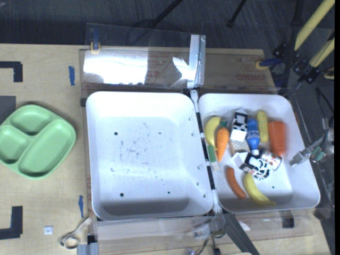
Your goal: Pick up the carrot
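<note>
The claw point(305, 156) sits at the outer, right-hand rim of the right bin point(297, 195), low against the bin's edge, a small grey-metal shape with a greenish part behind it. Whether its fingers are spread or pressed together I cannot tell; it is small and blurred here, and nothing can be seen held in it or touching it.

The toys are heaped in the right bin, all away from the claw toward the middle of the surface point(48, 206), probably because this bin serves as the supply and the left bin point(143, 158), farther off, as the place to drop. The carrot point(222, 141) is my best reading of the tapered orange piece with a green end lying at the far side of the heap from the claw, beside a yellow banana point(212, 128). Closest to the claw lies a blockier orange piece point(277, 136), which could be confused with it. Between the two stand a blue bottle point(253, 139), a yellow corn-like piece point(262, 122) and a black-and-white toy point(260, 165). A second banana point(256, 189) and a red sausage-shaped piece point(234, 181) lie along the bin's near side. A green divided plate point(34, 141) rests well beyond both bins.
</note>
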`<state>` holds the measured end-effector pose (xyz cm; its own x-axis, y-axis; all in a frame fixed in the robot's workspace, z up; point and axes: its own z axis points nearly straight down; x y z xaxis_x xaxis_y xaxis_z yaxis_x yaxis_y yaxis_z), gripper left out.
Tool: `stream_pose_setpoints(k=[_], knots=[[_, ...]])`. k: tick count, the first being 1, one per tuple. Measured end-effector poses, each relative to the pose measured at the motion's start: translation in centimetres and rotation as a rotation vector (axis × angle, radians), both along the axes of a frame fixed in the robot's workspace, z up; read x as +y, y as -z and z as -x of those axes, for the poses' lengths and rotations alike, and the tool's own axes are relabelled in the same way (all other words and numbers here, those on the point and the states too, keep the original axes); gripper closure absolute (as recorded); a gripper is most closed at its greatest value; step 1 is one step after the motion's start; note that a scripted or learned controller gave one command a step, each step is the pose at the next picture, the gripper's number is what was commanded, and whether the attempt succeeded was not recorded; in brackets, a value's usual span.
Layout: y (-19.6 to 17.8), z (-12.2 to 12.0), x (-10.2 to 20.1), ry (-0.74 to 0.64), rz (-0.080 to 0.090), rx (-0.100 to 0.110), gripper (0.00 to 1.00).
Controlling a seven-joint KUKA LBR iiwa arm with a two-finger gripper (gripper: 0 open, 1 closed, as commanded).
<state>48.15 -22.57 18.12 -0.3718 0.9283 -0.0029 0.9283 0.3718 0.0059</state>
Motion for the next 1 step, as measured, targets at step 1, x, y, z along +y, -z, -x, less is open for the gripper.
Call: stream_pose_setpoints(k=[1], knots=[[-3.12, -7.21, 0.11, -0.298, 0.003, 0.000, 1.00]])
